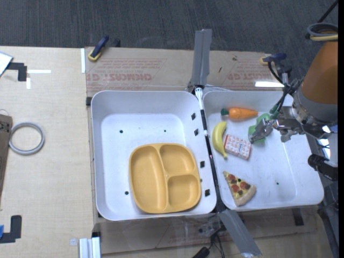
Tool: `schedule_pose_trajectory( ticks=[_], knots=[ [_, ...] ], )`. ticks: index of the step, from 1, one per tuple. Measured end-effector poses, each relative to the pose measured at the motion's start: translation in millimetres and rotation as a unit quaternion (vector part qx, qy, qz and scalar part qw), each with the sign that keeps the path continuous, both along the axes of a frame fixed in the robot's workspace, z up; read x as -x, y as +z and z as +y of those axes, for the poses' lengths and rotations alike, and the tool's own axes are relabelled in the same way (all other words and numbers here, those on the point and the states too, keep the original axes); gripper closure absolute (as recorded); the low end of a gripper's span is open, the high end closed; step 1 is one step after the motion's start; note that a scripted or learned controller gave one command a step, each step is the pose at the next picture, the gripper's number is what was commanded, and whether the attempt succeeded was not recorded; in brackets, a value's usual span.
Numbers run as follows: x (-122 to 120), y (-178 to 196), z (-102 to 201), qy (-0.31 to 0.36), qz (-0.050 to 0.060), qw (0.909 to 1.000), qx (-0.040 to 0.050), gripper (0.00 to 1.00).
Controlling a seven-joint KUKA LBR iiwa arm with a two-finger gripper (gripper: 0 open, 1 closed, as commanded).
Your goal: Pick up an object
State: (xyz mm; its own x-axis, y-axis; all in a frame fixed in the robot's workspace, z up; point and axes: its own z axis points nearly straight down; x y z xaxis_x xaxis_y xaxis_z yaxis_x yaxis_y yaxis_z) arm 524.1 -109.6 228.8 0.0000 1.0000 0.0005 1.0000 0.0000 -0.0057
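Note:
The right bin (pixel 301 195) holds an orange carrot (pixel 242 112) at the back, a yellow banana (pixel 217 138) along the left wall, a pink-and-white box (pixel 237 147) beside it, and a pizza slice (pixel 239 188) at the front. A small green object (pixel 260 127) lies right of the box. My gripper (pixel 270 135) hangs low over the middle of this bin, open, with its left finger (pixel 256 137) against the green object. Nothing is held between the fingers. The left bin (pixel 107 117) contains a yellow divided plate (pixel 164 177).
A grey divider bar (pixel 201 58) runs up from between the bins. On the wooden bench at left lies a tape roll (pixel 24 138). Cardboard (pixel 145 69) sits behind the bins, with a blue clamp (pixel 99 48) on it. The arm's orange band (pixel 322 74) stands at the right.

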Motion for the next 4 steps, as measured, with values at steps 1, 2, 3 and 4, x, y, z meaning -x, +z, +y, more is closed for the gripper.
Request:
schedule_pose_trajectory(
  ticks=[1, 2, 3, 4],
  knots=[
    [-47, -114, -14, 0.044, 0.0, 0.999, -0.0003, 0.0],
    [-51, -26, 11, -0.023, -0.001, 0.9997, 0.0008, 0.0],
    [-27, 26, -9, 0.01, -0.002, 1.0, 0.0008, 0.0],
    [-41, -85, -5, 0.075, -0.001, 0.9972, -0.0001, 0.0]
  ],
)
